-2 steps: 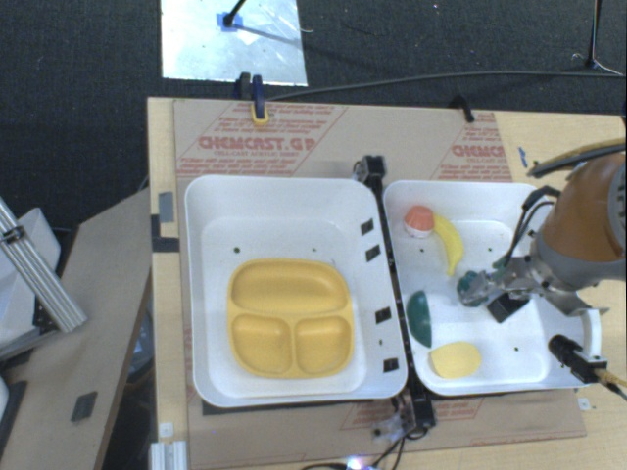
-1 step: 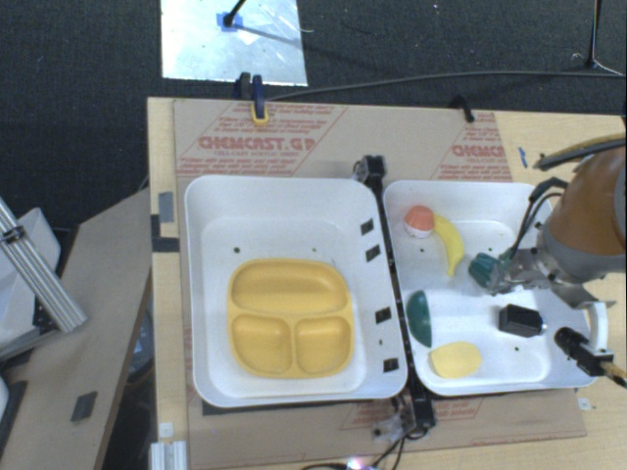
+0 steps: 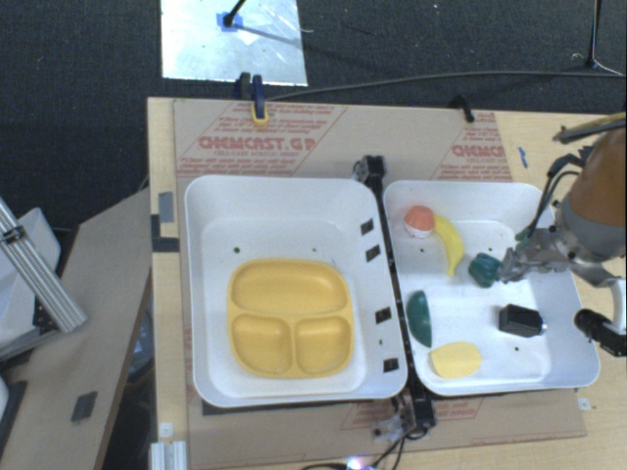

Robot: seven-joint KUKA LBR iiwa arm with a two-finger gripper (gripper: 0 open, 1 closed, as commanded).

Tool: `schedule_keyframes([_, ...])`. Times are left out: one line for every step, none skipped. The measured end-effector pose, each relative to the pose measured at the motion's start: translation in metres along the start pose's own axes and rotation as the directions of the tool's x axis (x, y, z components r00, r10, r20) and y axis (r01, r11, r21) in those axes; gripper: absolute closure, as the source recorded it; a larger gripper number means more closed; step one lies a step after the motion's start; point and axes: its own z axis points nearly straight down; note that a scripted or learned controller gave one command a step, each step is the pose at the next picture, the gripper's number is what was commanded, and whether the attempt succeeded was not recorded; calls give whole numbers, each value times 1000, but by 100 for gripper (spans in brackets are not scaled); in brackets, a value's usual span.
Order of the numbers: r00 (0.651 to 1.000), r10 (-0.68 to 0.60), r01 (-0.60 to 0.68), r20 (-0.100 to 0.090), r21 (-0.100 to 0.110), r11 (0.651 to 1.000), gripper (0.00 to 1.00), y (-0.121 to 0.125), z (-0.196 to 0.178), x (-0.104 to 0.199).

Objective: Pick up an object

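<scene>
Camera view records a small teal object lying in the right bin, near that bin's centre. The gripper sits at the teal object's right side, its tip touching or all but touching it; whether the object lies between the fingers cannot be told, nor whether the fingers stand wide or narrow.

Taking the teal object as reference: a yellow banana lies just to its left, curved, with its upper end beside a red-and-white ball further up and left. A black block rests below and slightly right of it on the bin floor. A dark green oval piece lies below and to the left, close to the wall that divides the bins. A pale yellow disc lies lower still, near the front wall.

The grey arm extends from the teal object toward the right edge of the view.

The left bin, well to the left of the teal object, contains a yellow divided tray with three compartments.
</scene>
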Motion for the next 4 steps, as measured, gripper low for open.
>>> schedule_keyframes([1000,-1,1,1,-3,1000,100,5,-64,3])
schedule_keyframes([1000,-1,1,1,-4,1000,100,6,-118,2])
schedule_keyframes([1000,-6,6,-2,2,1000,100,15,-117,60])
schedule_keyframes([1000,-6,6,-3,2,1000,100,24,-111,111])
